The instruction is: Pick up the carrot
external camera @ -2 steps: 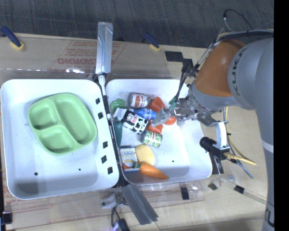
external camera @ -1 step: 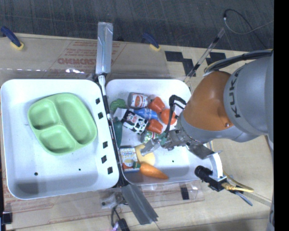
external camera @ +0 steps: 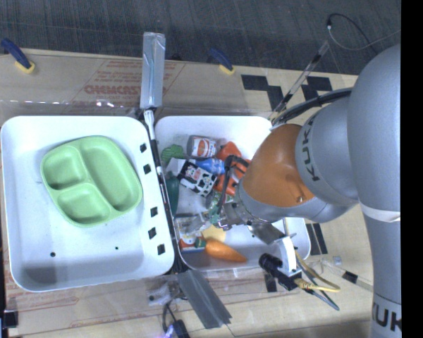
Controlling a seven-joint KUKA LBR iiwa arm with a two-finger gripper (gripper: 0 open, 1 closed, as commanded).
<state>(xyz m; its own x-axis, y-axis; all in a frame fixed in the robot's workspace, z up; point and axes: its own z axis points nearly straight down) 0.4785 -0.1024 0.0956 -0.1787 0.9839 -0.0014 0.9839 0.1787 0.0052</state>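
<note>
Though my arm [external camera: 296, 171] hides much of the right bin [external camera: 170, 129], I see the carrot [external camera: 225, 253] by its near edge; the gripper [external camera: 225, 213] is buried in clutter, its grasp unreadable.

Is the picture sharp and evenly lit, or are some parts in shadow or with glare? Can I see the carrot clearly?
In the camera view, light is fairly even and soft; the green tray in the left bin is clear, with a grey shadow in that bin's lower left corner. The carrot is sharp enough and unshaded. The clutter under the arm in the right bin is small and hard to read.
</note>
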